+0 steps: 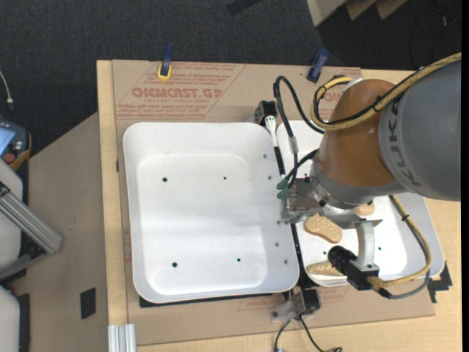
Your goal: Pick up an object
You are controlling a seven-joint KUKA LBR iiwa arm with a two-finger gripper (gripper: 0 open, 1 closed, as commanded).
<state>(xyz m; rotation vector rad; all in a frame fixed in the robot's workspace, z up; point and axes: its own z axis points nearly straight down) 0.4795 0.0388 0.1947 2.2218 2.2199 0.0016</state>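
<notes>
The left bin [198, 211] looks like smooth, slightly glossy white plastic. It sits on matt brown cardboard [183, 86]. The arm [418, 138] has a smooth grey shell.

So there's a tan, oval, flattish object [324, 229] lying in the right bin [410, 248], close to its left wall. A second tan piece [321, 270] sits nearer, by the near-left corner, partly hidden so I can't tell its shape.

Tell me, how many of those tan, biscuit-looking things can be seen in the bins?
2, both in the right bin: one just under the arm, another near the front edge. The arm may hide more.
</notes>
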